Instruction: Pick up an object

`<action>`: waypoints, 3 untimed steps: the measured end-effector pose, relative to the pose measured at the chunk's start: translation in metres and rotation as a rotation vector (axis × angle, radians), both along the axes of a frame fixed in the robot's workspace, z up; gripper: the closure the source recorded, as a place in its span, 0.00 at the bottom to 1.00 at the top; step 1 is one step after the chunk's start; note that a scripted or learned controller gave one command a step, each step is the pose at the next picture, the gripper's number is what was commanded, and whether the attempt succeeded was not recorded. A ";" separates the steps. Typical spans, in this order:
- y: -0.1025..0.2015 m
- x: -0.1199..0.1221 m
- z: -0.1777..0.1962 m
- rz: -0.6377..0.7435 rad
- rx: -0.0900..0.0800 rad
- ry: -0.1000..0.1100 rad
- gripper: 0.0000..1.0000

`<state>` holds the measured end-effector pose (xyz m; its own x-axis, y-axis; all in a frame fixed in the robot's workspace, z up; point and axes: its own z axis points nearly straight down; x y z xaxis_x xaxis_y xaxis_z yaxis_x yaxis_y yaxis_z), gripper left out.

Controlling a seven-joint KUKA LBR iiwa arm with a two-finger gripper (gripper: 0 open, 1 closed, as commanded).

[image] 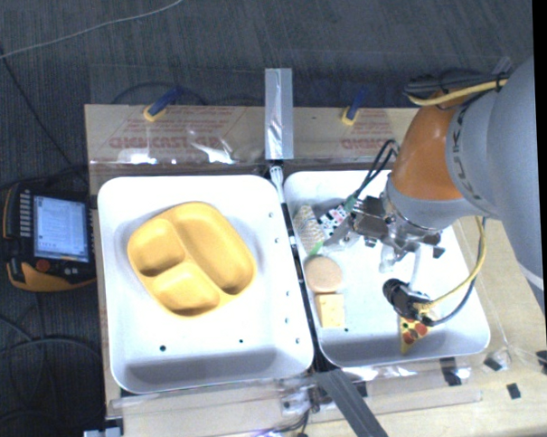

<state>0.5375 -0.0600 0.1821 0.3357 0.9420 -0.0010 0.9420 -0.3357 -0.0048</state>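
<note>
"How far along is it?"

"Hardly started, I'd say. From the camera above, the gripper (403, 249) hangs over the middle of the right bin (464, 341), and I see nothing caught in it. Every piece I can make out lies on the bin floor."

"Is it open or closed?"

"Can't tell. The arm (452, 160) comes in from the right and its bulk sits over the business end."

"So what could it take?"

"The biscuit (323, 274) and the cracker (330, 309) lie by the left wall, one just below the other and apart from the gripper. The wedge (411, 334) is near the front wall, below the gripper. The whole pick looks left to do: choose one, come down, close, lift."

"And the other side?"

"The tray (190, 257) sits alone in the left bin (126, 355), well away from the arm."

"Anything you can't read?"

"The bits (314, 222) in the right bin's far-left corner are too small and jumbled to name. Whatever lies under the wrist is hidden, and the wedge is partly blocked by the robot's own fittings."
</note>
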 end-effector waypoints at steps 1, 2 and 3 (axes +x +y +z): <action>-0.079 -0.039 0.069 -0.137 -0.005 -0.001 0.00; 0.008 0.009 0.000 0.137 0.001 0.001 0.00; 0.030 0.021 0.000 0.398 0.000 -0.001 0.00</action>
<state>0.5587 -0.0300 0.1825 -0.0553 0.9985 -0.0012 0.9985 0.0553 -0.0038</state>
